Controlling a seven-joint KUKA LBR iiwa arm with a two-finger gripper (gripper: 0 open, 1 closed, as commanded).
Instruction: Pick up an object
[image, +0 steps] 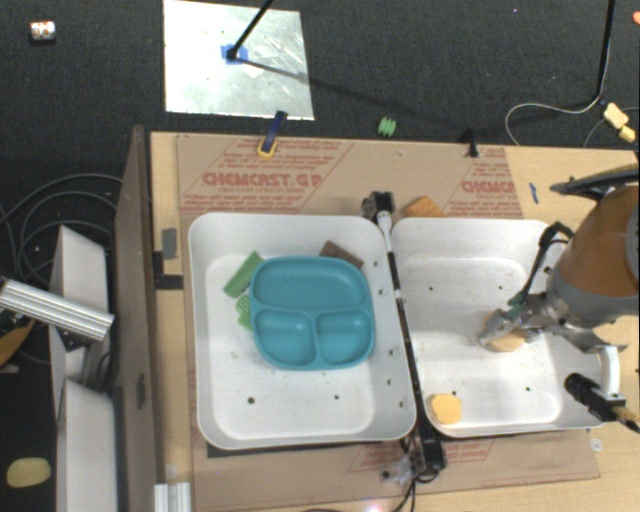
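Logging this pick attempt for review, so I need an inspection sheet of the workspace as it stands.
Surface: bench with printed board, bearing left bin and right bin side by side.
Job's things: tan piece under the gripper in the right bin; orange piece near that bin's front edge.
Clutter: blue divided tray in the left bin, over green pieces and a brown piece.
Grippers: gripper low over the tan piece.
Cables: black coil left of the bench.
Surroundings: dark floor, shiny sheet beyond the bench.

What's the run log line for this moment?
claw: right bin, down at tan object | hold: unclear | blue tray: left bin
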